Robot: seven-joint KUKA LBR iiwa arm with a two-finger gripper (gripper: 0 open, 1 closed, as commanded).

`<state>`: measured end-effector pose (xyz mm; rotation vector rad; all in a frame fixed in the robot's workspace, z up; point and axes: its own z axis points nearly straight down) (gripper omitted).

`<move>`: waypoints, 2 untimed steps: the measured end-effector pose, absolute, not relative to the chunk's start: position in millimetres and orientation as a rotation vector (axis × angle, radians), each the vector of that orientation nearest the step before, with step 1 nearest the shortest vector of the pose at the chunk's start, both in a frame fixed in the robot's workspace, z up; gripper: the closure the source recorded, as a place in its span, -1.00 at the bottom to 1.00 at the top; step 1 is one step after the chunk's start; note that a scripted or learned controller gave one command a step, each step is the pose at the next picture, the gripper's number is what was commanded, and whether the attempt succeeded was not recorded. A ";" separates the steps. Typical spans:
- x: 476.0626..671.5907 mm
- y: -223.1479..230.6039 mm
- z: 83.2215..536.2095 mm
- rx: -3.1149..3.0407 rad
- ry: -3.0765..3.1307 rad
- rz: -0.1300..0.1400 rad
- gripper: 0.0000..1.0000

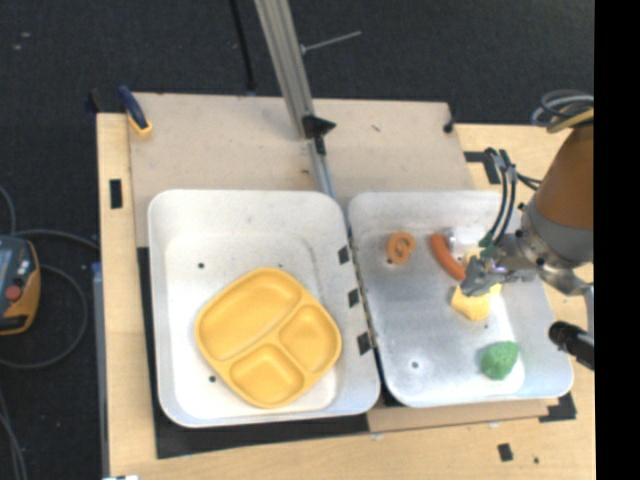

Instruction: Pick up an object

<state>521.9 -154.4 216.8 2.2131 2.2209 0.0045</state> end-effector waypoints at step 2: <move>520.3 -53.5 227.6 2.212 2.230 0.005 1.00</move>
